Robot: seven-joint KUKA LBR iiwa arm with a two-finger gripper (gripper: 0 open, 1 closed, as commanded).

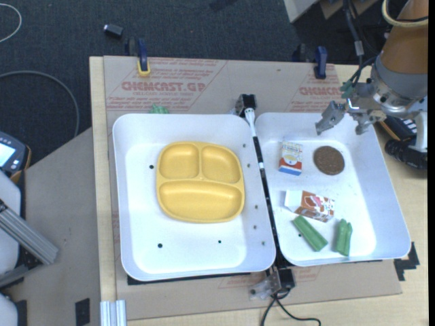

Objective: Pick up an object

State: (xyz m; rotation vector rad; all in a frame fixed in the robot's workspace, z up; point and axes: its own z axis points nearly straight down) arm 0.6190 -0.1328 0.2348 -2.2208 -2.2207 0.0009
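Note:
The right bin (380, 202) holds a small white, red and blue carton (291, 158), a brown round disc (329, 160), a flat white and red packet (310, 204) and two green pieces (310, 233) (342, 237). My gripper (346, 119) hangs over the bin's far edge, above and a little right of the brown disc. Its fingers (329, 120) are spread apart with nothing between them. The grey arm with its orange band (408, 26) comes in from the upper right.
The left bin (129, 202) holds a yellow divided plate (200, 180). A black bar (257, 156) runs between the bins. Blue clamps (142, 54) (320, 62) hold the cardboard base at the back. Cables lie on the dark floor at left.

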